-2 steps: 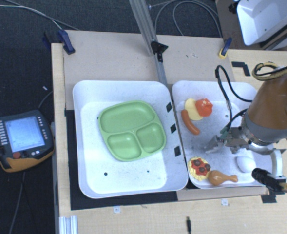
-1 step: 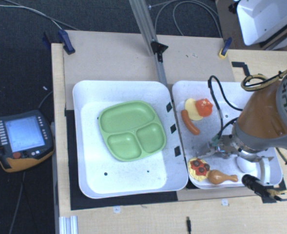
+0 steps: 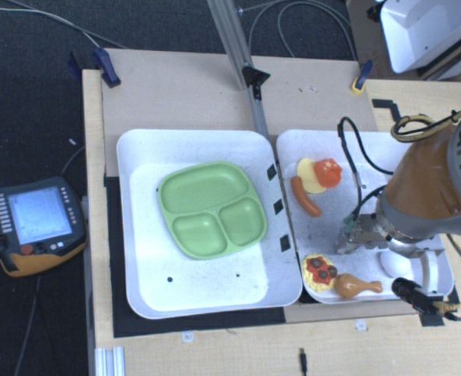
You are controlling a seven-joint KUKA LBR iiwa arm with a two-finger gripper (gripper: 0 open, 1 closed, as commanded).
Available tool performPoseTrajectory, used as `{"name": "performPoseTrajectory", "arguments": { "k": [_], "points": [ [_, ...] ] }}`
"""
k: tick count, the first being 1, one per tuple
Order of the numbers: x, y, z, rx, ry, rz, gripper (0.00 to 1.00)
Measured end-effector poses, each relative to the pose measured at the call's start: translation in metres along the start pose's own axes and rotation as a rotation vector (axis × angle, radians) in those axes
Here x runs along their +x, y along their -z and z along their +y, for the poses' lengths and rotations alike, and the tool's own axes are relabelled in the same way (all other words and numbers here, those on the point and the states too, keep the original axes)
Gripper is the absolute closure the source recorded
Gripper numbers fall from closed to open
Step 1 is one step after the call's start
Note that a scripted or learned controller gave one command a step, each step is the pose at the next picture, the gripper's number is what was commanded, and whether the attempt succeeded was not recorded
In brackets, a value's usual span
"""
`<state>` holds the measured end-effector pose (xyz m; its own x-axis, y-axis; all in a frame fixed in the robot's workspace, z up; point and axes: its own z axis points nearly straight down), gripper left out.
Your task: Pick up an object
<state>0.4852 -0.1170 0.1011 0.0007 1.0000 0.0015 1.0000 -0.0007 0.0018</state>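
The tabletop (image 3: 183, 84) carries two white bins side by side. The left bin (image 3: 136, 233) holds a green tray (image 3: 212, 208) with three compartments, lying near its middle. The right bin (image 3: 293, 151) holds the toy food and the arm (image 3: 426, 186), which reaches in from three o'clock and hangs over the bin's right half.

The tool (image 3: 354, 237) sits low over the bin floor at about the bin's centre, apart from every toy; whether it is released or clenched I cannot tell from this slant.

At twelve o'clock from the tool lie a red and yellow toy (image 3: 322, 174) and, just beside it at its seven o'clock, a sausage (image 3: 305, 196). At seven o'clock from the tool, against the bin's near wall, lie a pizza slice (image 3: 318, 272) and a drumstick (image 3: 357, 286), touching each other.

All look like hollow plastic: light, stiff and probably slippery. The sausage seems the easiest pick, taken across its narrow middle. The drumstick should be taken at its thin shaft; its place by the wall leaves little room.
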Motion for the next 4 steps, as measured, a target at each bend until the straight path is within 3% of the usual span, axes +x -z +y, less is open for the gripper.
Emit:
{"name": "performPoseTrajectory", "arguments": {
  "k": [2, 3, 4],
  "points": [
    [0.002, 0.113, -0.004, -0.005, 0.002, -0.003, 1.0],
    [0.002, 0.136, -0.002, -0.002, 0.002, -0.002, 1.0],
    [0.057, 0.129, -0.003, 0.003, 0.007, 0.002, 1.0]
  ]
}}
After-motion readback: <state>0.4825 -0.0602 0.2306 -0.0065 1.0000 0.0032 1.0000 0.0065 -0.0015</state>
